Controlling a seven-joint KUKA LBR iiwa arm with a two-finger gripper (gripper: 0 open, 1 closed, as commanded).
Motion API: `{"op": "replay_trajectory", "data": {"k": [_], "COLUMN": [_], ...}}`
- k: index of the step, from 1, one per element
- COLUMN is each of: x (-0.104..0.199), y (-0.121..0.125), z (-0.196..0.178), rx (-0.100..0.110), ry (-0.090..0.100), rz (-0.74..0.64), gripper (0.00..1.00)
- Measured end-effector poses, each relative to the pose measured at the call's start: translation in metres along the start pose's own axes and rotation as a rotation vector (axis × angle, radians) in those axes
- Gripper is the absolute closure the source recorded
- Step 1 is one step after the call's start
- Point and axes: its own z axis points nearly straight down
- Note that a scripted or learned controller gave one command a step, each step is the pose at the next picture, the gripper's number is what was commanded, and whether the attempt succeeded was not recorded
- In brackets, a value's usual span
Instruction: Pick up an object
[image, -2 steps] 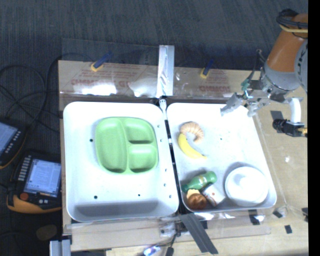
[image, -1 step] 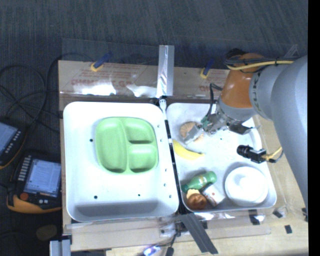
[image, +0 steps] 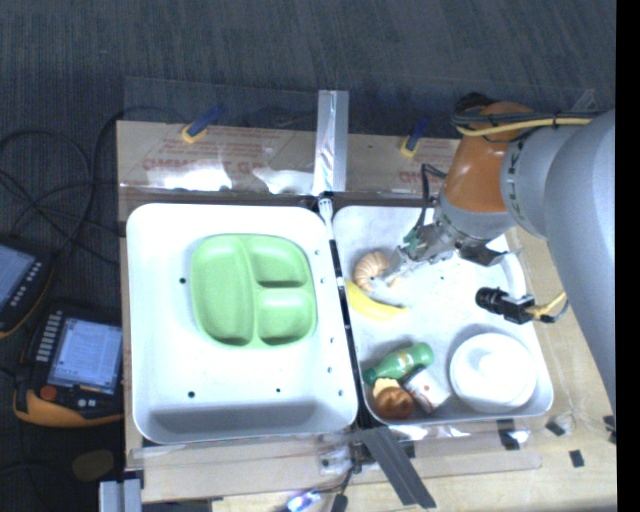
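Beside the croissant (image: 371, 268) and banana (image: 374, 304), the gripper (image: 398, 270), grip state unclear.

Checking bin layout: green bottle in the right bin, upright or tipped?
Tipped. The green bottle lies on its side on the right bin floor, beside the white bowl.

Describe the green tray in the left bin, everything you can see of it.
The green tray is a pale green, plastic-looking dish with rounded corners and three compartments: one large on the left, two smaller on the right. It lies flat and upright near the middle of the left bin, slightly turned. Nothing rests in it, and no other object touches it.
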Motion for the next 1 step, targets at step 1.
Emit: {"op": "replay_trajectory", "data": {"k": [1], "x": [0.0503], "y": [0.0509], "z": [-0.0825], "rx": [0.003], "ry": [-0.003], "rz": [0.167], "gripper": [1.00]}}
